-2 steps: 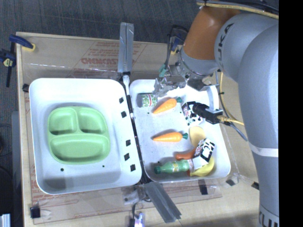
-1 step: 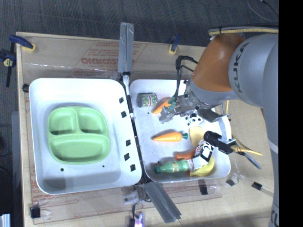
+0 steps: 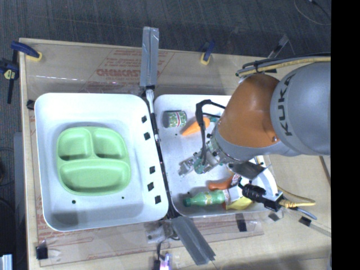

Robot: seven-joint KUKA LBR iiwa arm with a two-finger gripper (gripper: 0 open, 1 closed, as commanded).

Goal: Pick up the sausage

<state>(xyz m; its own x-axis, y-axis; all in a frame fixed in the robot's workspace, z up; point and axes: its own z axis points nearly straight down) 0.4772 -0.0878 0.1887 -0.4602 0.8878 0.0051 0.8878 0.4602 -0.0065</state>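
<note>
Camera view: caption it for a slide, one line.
KUKA arm's gripper low in the right bin among toy food; green divided plate in the left bin.

You see two white bins (image 3: pixel 46 151), the left holding a pale green divided plate (image 3: pixel 93 159). In the right bin lie a green bottle (image 3: pixel 205 198) with a red-and-yellow label, an orange carrot (image 3: pixel 194 128) and a green-labelled can (image 3: pixel 175 118). The arm (image 3: pixel 298 111) is grey with an orange band.
</note>
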